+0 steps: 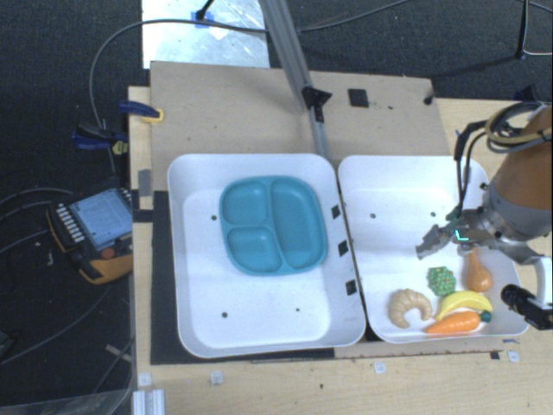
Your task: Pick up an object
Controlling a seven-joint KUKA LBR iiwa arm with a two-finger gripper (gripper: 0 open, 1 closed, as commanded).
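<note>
- 2 white bins side by side: left bin (194, 318), right bin (389, 188)
- blue 3-section tray (273, 224) sits in left bin
- arm (523, 184) reaches in from right over right bin
- gripper (435, 242) above right bin floor, nothing between its fingers, looks open
- near corner of right bin: croissant (410, 306), carrot (452, 322), banana (465, 302), orange-brown pear-shaped piece (478, 274), green broccoli-like piece (441, 279), just below gripper

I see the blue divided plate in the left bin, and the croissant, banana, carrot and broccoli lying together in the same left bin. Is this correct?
Not quite. The camera view shows the blue divided plate in the left bin, but the croissant, banana, carrot and broccoli lie together in the right bin, at its near right corner, below the gripper.
</note>
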